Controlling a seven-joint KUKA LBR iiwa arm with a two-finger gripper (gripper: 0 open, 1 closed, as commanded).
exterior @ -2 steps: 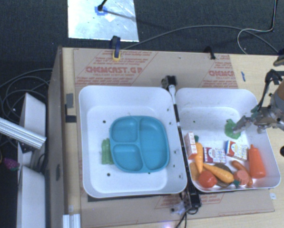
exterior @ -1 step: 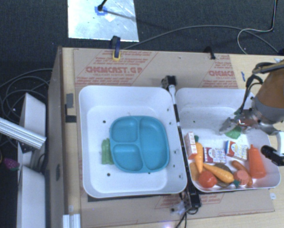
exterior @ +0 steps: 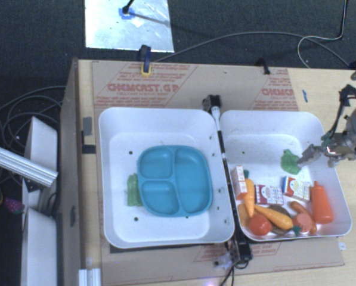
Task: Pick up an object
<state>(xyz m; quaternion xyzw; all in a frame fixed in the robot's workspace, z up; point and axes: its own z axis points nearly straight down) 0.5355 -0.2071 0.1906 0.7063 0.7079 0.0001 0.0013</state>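
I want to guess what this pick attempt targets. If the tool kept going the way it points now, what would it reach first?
Probably the small green leafy toy in the right white bin: the tool points leftward at it from just beside. Height above it is unclear from this slanted view.

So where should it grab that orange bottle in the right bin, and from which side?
Probably across the body of the orange bottle, coming straight down from above. It lies flat along the right bin's right wall, cap pointing away, so closing across its narrow width fits best. The sausage crowds its left side.
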